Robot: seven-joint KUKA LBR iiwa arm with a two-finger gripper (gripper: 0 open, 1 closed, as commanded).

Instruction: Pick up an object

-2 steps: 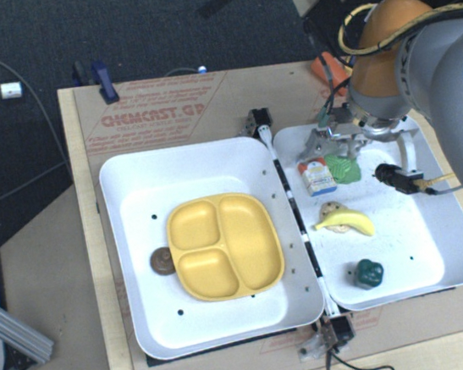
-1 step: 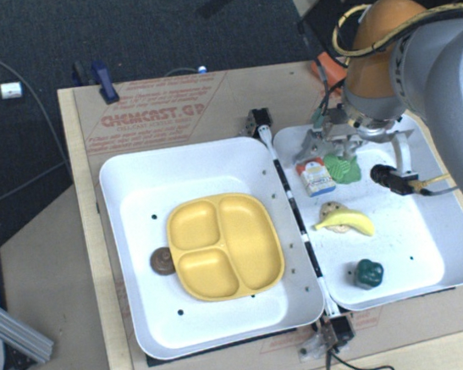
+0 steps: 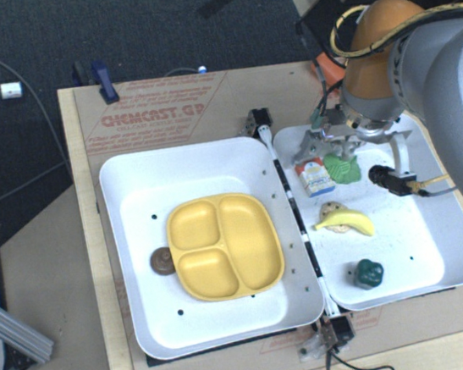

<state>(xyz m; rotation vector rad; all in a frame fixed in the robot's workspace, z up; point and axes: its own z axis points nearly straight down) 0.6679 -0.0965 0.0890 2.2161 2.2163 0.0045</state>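
Green object [image 3: 345,171] is lying in the right bin [image 3: 446,252] beside a small white carton [image 3: 316,178], directly under our end effector [image 3: 339,144]; we are judging it light, soft, best pinched across its middle. We cannot tell the grip state. Banana [image 3: 345,222] is resting nearby; counter [image 3: 153,114] is looking uncluttered

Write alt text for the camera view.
A grey robot arm's hand hovers over a small carton and green item in the right bin, near a banana and green pepper. The left bin holds a yellow divided plate.
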